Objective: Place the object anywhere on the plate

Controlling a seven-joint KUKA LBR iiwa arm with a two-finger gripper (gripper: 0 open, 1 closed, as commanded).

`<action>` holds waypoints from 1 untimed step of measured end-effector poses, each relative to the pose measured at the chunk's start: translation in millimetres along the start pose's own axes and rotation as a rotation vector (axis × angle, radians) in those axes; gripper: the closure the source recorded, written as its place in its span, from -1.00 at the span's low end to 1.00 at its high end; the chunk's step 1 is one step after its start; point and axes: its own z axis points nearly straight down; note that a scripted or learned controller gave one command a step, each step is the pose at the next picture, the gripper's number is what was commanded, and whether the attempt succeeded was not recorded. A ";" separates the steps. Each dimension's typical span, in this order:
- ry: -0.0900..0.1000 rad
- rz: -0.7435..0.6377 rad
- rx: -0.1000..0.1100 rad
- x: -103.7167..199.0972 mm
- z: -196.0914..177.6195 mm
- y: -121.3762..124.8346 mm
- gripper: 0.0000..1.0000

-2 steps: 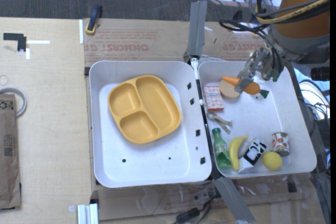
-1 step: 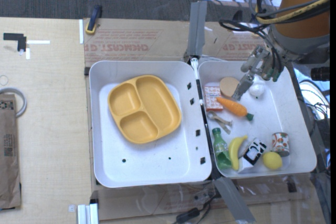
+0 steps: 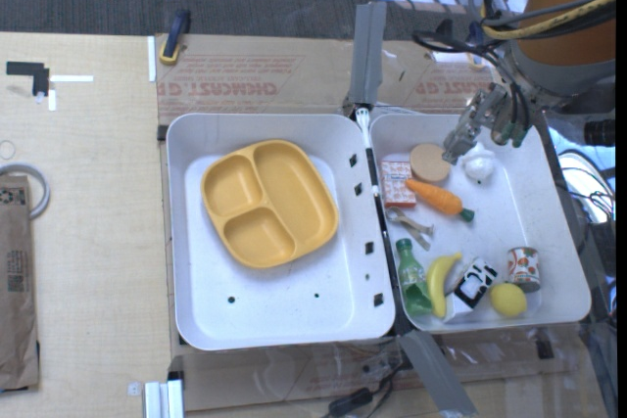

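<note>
Glossy lemon, curved banana, smooth three-compartment yellow plate; metal hand, grip state unreadable.

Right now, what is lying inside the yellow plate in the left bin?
Nothing lies inside the yellow plate; all three of its compartments show bare. The bin floor under the plate is covered, so that part cannot be seen.

You saw a matt yellow plastic plate lying in the smooth, glossy white left bin, beside a pale wooden bench.
</note>
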 end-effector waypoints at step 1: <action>0.007 0.219 0.004 29.6 59.3 -54.7 1.00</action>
